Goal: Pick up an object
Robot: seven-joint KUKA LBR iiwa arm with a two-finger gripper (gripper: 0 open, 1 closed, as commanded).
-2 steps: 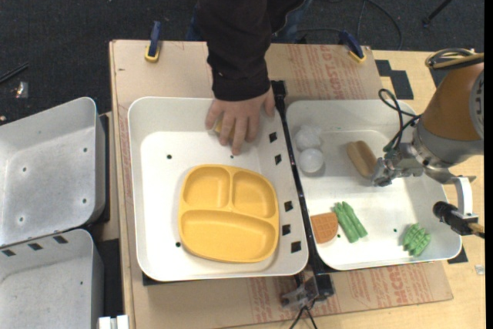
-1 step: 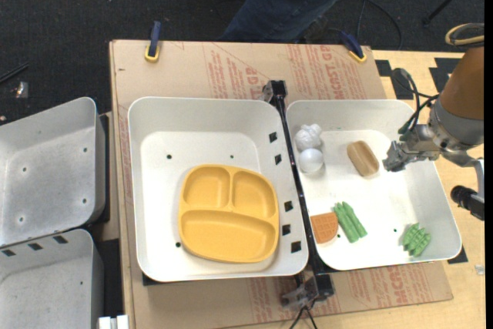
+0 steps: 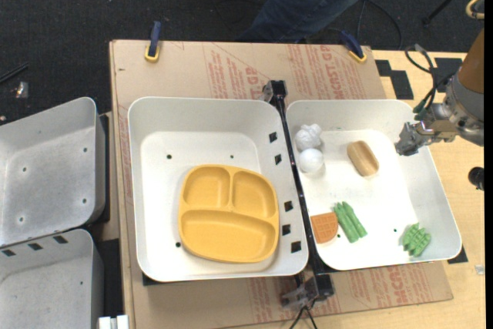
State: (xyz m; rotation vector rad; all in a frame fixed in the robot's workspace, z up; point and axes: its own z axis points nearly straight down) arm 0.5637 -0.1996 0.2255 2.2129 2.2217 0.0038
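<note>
From above, two shallow white bins sit side by side on a brown board. The left bin [image 3: 150,189] carries a yellow divided tray [image 3: 229,214] in its lower middle, with bare white floor showing along the bin's 9 o'clock and 12 o'clock sides.

The right bin [image 3: 431,189] holds the loose pieces. Two white round objects [image 3: 310,149] sit touching each other at about 10 o'clock in that bin, just beside the divider wall between the bins. A tan bread-like piece [image 3: 363,158] lies tilted at about 12 o'clock, well apart from the white pair. A green ridged piece [image 3: 350,222] lies at about 7 o'clock, just beside an orange waffle-like piece [image 3: 325,228] that is pressed close to the divider wall. Another small green piece [image 3: 416,240] rests at 5 o'clock, close to the bin's lower right rim. The middle of this bin's floor is open, with clear room between the bread piece and the green items.

The gripper [image 3: 408,139] is at the right bin's 2 o'clock edge, over the rim and near the upper right corner, with the grey arm [image 3: 466,100] leading away toward 3 o'clock. I cannot tell whether its pincer is apart or together. Nothing is seen between them. The bread piece is the nearest object, toward 9 o'clock from the gripper and apart from it.
</note>
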